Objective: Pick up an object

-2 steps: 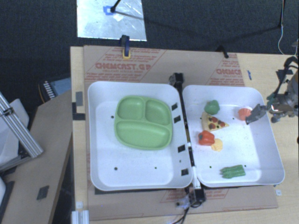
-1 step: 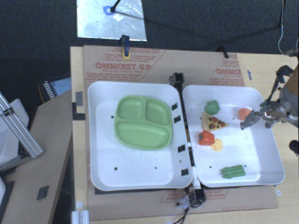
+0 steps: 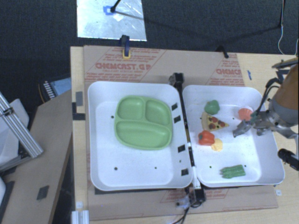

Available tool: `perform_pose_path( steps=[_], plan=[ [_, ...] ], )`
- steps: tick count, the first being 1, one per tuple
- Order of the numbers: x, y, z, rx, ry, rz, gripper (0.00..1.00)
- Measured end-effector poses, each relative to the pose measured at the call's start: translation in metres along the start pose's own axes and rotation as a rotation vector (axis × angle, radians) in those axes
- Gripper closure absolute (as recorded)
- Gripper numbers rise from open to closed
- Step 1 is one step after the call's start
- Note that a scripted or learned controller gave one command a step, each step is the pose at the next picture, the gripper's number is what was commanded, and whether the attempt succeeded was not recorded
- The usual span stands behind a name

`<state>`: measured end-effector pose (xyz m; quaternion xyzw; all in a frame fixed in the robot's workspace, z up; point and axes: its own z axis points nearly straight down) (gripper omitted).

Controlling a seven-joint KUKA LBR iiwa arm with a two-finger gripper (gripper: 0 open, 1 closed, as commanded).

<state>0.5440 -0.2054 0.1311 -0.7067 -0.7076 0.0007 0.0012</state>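
Six small toy foods (image 3: pixel 206 137)

Only readable thing is the red "CHEMCAST" print on the brown paper sheet (image 3: pixel 159 62) under the bins. It shows once near the top left, with "GP" after it, and again at the top right, slanted and partly cut off.

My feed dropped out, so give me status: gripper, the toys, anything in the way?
Gripper low over right bin, nothing seen between fingers. Salmon-pink toy just beside it; pizza slice and red pepper further left. Nothing blocking.
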Motion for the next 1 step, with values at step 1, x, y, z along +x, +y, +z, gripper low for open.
perform_pose_path(
  steps=[1],
  plan=[
    [-0.0005,0.0017,-0.0142,-0.007,-0.002,-0.001,1.0]
  ],
)
